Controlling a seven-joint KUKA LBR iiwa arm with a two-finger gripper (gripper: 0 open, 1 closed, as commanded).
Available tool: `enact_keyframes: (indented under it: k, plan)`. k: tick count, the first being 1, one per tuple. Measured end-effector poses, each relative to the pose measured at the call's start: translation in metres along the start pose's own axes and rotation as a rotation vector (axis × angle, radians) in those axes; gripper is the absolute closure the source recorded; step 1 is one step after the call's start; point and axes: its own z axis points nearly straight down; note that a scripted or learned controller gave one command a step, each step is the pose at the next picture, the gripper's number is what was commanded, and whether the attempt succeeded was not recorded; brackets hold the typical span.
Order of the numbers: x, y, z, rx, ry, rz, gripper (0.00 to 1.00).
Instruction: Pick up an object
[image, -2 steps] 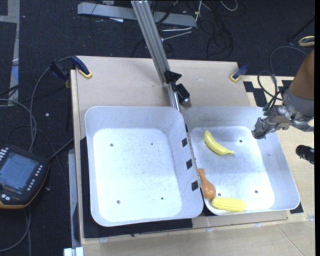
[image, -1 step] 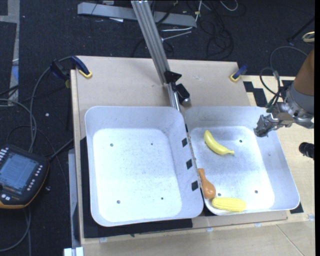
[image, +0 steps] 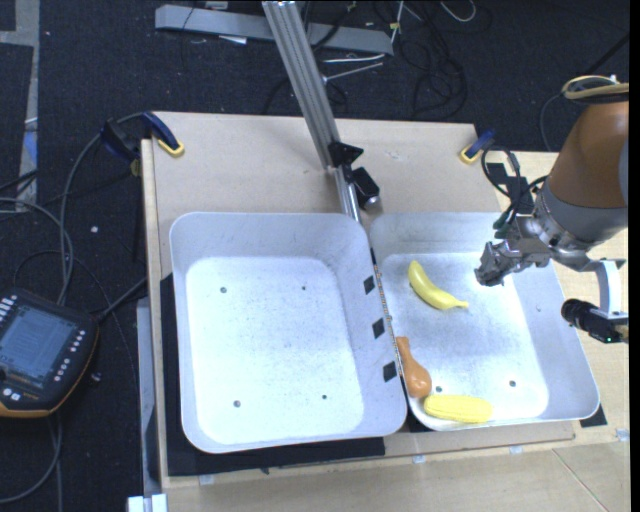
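The gripper (image: 492, 268) hung over the right bin (image: 560, 330), near its upper right part, and its dark tip was too small and blurred to read, so how it was set I could not tell; nothing showed caught in it. Just to the left of the tip, and a little toward the camera, lay a yellow banana (image: 434, 287) on the bin floor, curved and flat on its side, apart from the tip. It was the nearest thing to the tip, so it looked the likeliest one to be picked. Farther out, toward the near left corner of that bin, an orange pear-shaped piece (image: 413, 374) leaned against the wall shared with the left bin (image: 270, 330), and a second yellow piece (image: 458, 407) lay just beside it along the near wall. Both were pushed close to walls, which I judged would leave little room for a grasp. The arm (image: 590, 160) rose away to the right.
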Motion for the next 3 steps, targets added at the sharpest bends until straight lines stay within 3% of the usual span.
enact_keyframes:
  k: [1, 3]
  plan:
    - [0.050, -0.014, 0.006, 0.000, 0.000, 0.000, 1.00]
    - [0.143, -0.037, -0.019, -0.002, 0.000, -0.001, 1.00]
